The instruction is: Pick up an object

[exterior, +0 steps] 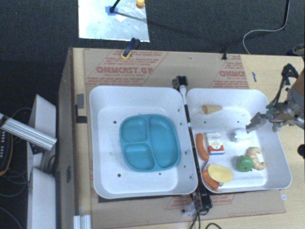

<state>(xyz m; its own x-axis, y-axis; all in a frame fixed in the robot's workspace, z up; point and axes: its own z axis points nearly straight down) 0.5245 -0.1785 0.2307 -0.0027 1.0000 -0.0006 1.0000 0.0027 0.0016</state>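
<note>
— two bins sit side by side on the surface point(143, 63). what's in the left bin point(102, 128)?

— just a blue divided plate point(149, 142), about centred on the floor, with a band of bare white between it and every wall.

— and the right bin point(274, 142)?

— the things crowd its near-left part. an orange sausage point(202, 147) lies along the left wall, a small carton point(215, 142) just beside it. a yellow piece point(220, 173) sits near the front wall, overlapping a second orange piece point(208, 180). a green ball point(245, 163) touches a tan curved piece point(257, 157) toward the front right. a pale cone point(211, 109) lies alone near the back wall.

— where is the gripper point(251, 124)?

— it comes in over the right wall, tilted, its tip pointing left and down over the bin's middle. a small whitish object point(237, 136) lies just below and left of the tip, close to it.

— are the fingers grasping it?

— i can't tell whether they're spread or clenched; nothing visibly sits between them, and i can't tell if the tip touches the whitish object.

— any room to move?

— the back half of the right bin is mostly bare floor, apart from the cone. the strip along the right wall behind the green ball is also free.
</note>
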